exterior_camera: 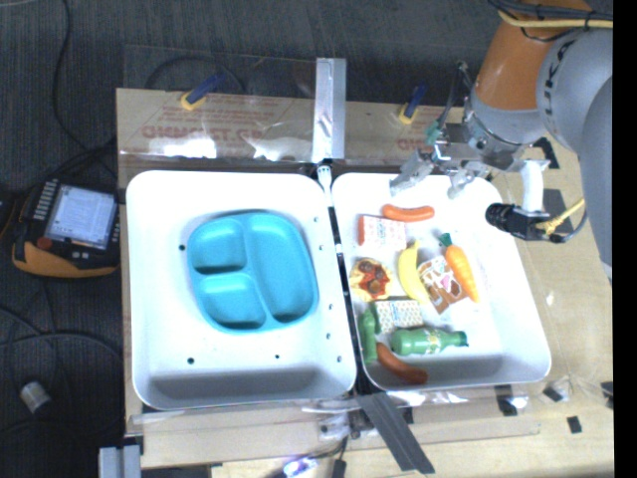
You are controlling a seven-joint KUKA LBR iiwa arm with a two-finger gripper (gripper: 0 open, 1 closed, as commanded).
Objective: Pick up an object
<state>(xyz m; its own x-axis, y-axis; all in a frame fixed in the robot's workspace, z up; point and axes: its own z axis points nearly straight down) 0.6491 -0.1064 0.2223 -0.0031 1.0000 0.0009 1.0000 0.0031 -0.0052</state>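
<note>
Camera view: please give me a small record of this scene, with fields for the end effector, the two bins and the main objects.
end effector: fingers open, above the far edge of the right bin, holding nothing
left bin: holds a blue divided tray
right bin: holds toy foods
nearest to end effector: red sausage
middle of right bin: banana, carrot
near edge of right bin: green bottle, lying on its side
outside the bins: handheld device, left of the left bin
</note>
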